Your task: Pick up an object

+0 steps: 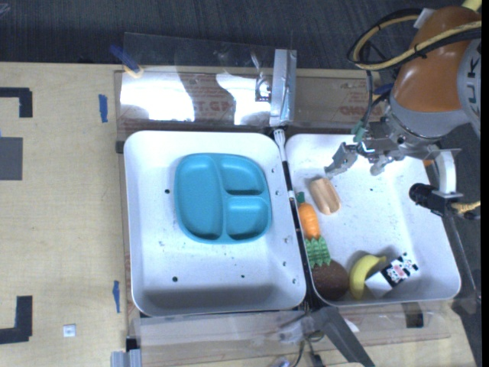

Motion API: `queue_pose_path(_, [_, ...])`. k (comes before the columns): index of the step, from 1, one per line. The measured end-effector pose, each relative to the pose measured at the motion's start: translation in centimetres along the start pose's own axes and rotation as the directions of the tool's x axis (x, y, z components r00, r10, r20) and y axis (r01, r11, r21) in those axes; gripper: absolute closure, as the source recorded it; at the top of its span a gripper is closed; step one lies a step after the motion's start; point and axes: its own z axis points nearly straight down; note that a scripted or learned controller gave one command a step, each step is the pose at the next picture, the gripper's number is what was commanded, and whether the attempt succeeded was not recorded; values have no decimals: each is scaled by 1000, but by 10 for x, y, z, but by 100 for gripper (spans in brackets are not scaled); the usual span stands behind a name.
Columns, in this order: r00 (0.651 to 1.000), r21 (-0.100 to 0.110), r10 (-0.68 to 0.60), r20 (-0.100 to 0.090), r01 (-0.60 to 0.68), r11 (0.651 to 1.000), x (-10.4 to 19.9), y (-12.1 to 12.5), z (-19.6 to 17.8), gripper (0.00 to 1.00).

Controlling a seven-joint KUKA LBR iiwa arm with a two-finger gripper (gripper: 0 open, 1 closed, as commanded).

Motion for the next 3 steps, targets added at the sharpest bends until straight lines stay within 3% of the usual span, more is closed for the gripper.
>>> queue_pose_path(1, [998, 4, -68, -1, 68, 998, -34, 18, 134, 0])
queue_pose_path(2, [998, -12, -68, 3, 68, 998, -34, 23, 117, 100])
queue_pose_path(3, [997, -15, -77, 2, 77, 997, 32, 33, 44, 100])
